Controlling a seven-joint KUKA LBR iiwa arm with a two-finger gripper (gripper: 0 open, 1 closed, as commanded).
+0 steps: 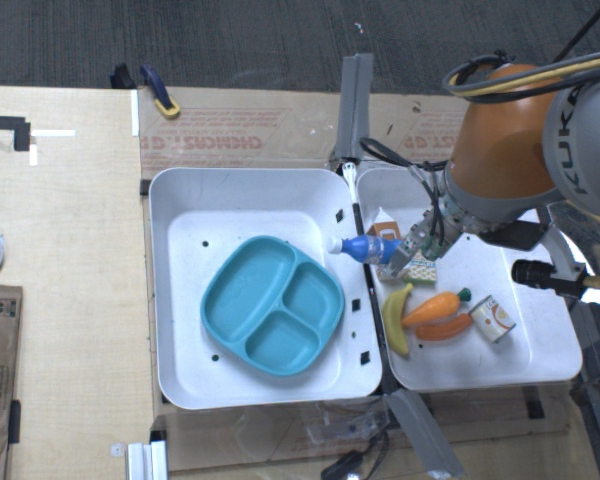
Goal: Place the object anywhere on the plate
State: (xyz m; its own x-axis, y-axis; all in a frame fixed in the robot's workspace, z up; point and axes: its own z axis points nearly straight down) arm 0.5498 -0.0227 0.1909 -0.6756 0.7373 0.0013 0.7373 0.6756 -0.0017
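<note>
Just to the right of the blue plate (272, 306), over the wall between the two white bins, the gripper (405, 253) holds a small blue bottle (365, 249) with a white cap, pinched between its fingers. The bottle lies sideways in the air, its cap pointing toward the plate but not touching it. Farther right of the plate lie a banana (397, 320), a carrot (435, 308) and a small can (492, 319) in the right bin (500, 368).
</note>
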